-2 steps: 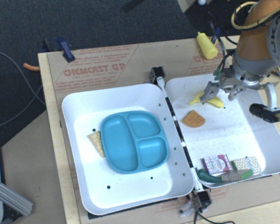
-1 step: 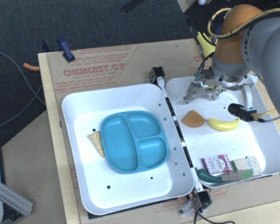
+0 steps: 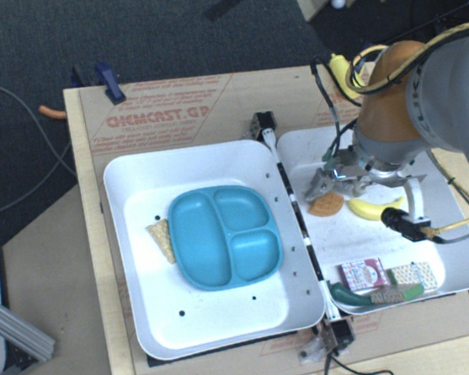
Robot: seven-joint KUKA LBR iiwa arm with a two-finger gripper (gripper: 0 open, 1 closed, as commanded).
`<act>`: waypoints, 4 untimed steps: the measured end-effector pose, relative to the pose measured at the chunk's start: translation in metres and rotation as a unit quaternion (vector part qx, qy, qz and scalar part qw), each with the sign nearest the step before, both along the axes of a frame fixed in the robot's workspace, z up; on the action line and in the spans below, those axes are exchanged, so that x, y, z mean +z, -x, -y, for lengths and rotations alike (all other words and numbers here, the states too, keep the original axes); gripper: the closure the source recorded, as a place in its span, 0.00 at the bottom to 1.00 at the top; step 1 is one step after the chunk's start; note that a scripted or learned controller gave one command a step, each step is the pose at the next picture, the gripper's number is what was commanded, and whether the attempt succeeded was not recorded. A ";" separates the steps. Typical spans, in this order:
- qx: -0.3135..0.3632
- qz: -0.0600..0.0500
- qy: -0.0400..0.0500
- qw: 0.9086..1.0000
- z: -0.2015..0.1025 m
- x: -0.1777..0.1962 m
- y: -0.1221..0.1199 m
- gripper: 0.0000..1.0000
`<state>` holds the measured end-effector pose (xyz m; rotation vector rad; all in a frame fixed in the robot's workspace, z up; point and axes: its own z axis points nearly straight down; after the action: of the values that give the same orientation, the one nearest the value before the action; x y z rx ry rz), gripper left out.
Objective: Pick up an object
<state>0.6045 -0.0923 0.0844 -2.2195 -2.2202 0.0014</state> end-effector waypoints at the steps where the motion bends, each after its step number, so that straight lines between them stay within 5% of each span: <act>1: 0.000 0.001 0.000 1.000 0.003 0.000 -0.004 0.00; 2: 0.000 0.000 0.000 1.000 0.005 0.000 0.005 0.00; 3: 0.000 0.002 0.001 1.000 0.005 0.025 -0.036 0.00; 4: 0.000 0.000 0.000 1.000 0.011 0.000 0.006 0.00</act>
<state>0.5987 -0.1031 0.0841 -2.2207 -2.2193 0.0023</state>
